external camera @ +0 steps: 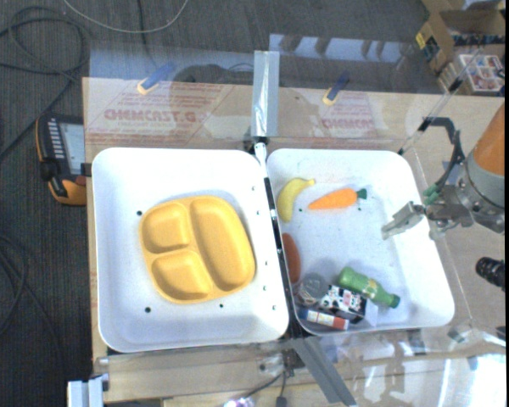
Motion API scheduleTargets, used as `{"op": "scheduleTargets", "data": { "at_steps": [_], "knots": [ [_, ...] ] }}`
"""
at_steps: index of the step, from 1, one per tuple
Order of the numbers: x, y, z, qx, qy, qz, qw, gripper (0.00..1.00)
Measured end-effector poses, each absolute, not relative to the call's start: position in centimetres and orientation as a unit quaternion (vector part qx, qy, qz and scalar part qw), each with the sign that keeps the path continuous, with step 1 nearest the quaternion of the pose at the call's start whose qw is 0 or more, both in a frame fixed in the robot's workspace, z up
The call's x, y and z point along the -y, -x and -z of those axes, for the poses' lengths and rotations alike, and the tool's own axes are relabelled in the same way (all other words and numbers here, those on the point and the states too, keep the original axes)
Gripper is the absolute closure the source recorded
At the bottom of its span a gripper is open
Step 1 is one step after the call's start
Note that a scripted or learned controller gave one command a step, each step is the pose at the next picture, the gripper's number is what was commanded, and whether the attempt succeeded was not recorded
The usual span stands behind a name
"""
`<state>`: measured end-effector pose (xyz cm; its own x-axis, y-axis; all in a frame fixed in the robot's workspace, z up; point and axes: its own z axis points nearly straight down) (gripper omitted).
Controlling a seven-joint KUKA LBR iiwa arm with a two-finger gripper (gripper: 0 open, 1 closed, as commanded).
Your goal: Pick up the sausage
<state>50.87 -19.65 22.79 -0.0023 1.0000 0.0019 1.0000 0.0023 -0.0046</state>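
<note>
Camera view: the gripper (405,220) hangs over the right bin's (424,308) right side; finger state cannot be determined. The sausage (292,257) lies along that bin's left wall, below the banana (290,196), well apart from the gripper.

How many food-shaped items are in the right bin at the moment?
3. A yellow banana at the upper-left corner, an orange carrot with a green top beside it, and a reddish-brown sausage along the left wall. The lower clutter might hide others.
</note>
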Motion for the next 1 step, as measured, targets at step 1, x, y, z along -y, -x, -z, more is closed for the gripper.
{"op": "scheduleTargets", "data": {
  "at_steps": [1],
  "knots": [
    [16.03, -57.69, -9.64, 0.666, 0.746, -0.0024, 0.001, 0.0]
  ]
}}
